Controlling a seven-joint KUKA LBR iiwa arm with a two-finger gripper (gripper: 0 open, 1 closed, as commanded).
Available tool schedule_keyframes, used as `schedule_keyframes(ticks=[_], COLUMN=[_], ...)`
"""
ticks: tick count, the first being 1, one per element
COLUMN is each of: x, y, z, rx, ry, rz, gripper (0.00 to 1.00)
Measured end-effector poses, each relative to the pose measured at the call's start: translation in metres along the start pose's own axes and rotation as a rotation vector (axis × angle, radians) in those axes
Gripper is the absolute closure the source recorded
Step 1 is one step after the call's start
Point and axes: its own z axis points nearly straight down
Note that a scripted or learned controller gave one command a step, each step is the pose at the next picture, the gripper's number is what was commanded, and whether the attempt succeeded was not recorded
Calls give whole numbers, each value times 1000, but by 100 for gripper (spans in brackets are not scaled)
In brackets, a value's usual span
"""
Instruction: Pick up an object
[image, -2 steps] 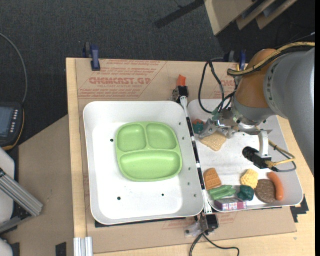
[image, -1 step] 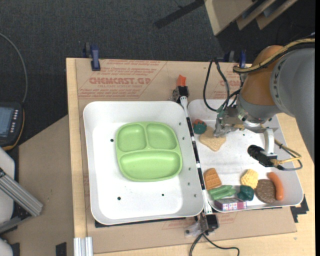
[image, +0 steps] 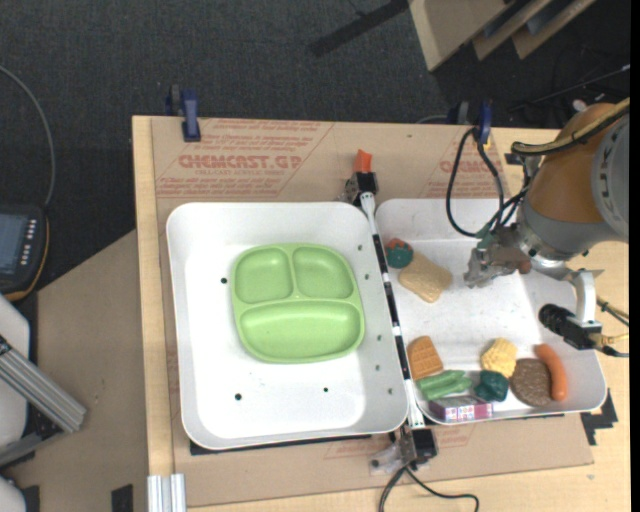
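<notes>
Gripper (image: 480, 268) of mine hangs low in the right bin (image: 450, 215), nothing visibly held; I cannot tell its state. Just beside it lies the tan bread slice (image: 424, 279).

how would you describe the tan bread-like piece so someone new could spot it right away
Start at the right-hand shallow white bin, the one the grey arm's pincer reaches into. Near its upper left lies a pale tan, slab-shaped bread-like toy, beside a small teal and orange piece. It lies apart from the colourful toy food crowded along the bin's lower edge.
</notes>
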Motion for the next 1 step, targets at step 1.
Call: schedule_keyframes(ticks=[1], x=[3], y=[1], z=[1], rx=[0], ry=[1], rz=[-4], gripper=[0])
